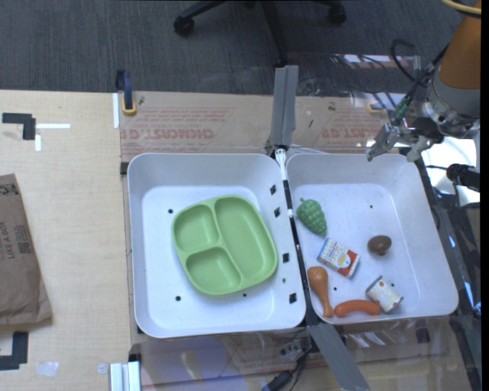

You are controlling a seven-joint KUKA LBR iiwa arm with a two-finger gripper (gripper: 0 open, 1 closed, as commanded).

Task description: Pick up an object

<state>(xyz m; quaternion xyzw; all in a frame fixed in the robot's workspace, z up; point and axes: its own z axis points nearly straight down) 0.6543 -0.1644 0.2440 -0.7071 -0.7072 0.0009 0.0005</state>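
The gripper (397,143) hovers over the far right corner of the right bin (405,183), fingers spread and holding nothing. The brown ball (379,245) lies in this bin, well apart from the gripper.

Dark grey carpet (92,38) across the top, with the black wheeled base of an office chair (260,14) on it. Below that, a pale wood bench (69,229) — black corner marks and white tape on its left part. A brown paper bag (19,252) lying flat at the left edge — cardboard (199,126) further back.
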